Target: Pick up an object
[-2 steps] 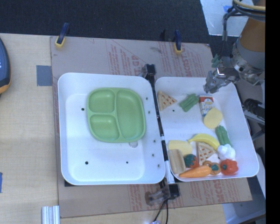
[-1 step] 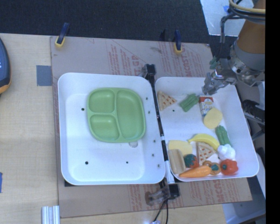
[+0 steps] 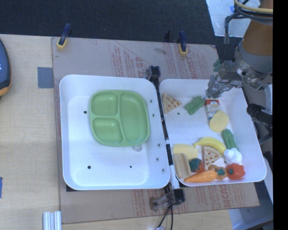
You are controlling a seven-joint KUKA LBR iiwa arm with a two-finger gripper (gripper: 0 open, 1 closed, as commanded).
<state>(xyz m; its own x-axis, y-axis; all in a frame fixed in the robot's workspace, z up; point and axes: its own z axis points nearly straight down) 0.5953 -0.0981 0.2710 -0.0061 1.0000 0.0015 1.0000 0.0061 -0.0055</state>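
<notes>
Carton (image 3: 211,109), small, red-and-white, lies at the right bin's (image 3: 253,134) twelve o'clock, green piece (image 3: 194,105) at its nine. Gripper (image 3: 214,91) hangs just above the carton; finger spread cannot be told. Arm (image 3: 255,40) enters from two o'clock, orange band uppermost.

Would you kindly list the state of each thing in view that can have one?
gripper: low over the right bin's far side, holding nothing visible
green divided plate: lying flat in the left bin, right way up
small carton: lying beside the gripper
banana: unpeeled, lying flat
carrot: lying along the near wall
right bin: toy food scattered inside
</notes>
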